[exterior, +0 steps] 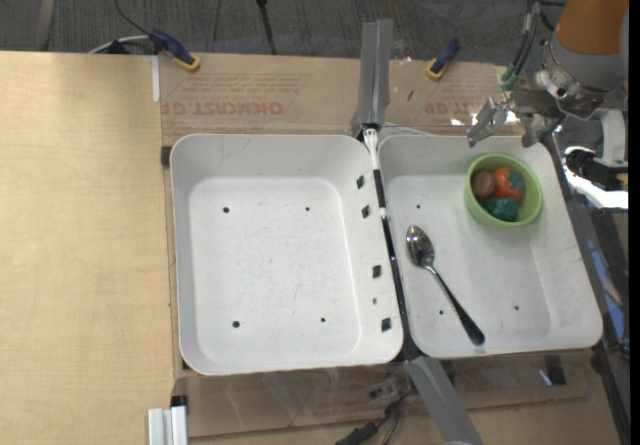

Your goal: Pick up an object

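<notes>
Beyond the green bowl [504, 195], the gripper [497, 119] hovers, fingers' state unclear; descending there risks striking the bin rim [440, 138].

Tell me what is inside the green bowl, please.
The green bowl in the right bin holds small items: one brown, one orange, one teal. Their exact kind is too small to tell. The bowl's bottom under them is covered.
</notes>
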Tool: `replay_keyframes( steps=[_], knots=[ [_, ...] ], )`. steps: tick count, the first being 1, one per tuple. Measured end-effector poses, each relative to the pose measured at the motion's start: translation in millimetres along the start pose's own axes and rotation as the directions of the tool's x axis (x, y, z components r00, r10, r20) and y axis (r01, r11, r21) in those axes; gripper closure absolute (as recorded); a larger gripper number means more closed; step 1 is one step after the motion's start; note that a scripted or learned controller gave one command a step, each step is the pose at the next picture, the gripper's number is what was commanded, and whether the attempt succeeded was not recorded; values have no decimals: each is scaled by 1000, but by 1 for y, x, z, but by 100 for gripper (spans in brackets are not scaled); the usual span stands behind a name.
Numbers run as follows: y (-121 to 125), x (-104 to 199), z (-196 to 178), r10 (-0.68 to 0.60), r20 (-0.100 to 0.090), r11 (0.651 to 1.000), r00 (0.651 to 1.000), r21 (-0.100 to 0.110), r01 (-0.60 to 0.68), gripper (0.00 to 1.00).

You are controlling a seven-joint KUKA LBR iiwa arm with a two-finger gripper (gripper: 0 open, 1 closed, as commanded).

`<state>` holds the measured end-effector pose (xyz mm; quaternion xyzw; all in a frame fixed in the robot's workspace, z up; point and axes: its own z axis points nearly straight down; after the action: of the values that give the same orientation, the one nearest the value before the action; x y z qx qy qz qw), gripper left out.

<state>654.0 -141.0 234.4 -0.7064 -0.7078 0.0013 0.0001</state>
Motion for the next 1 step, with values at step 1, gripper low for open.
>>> replay_keyframes(
  steps=[1],
  knots=[
    [5,38,142,-109,-1,994,994,-3,109,0]
  ],
)
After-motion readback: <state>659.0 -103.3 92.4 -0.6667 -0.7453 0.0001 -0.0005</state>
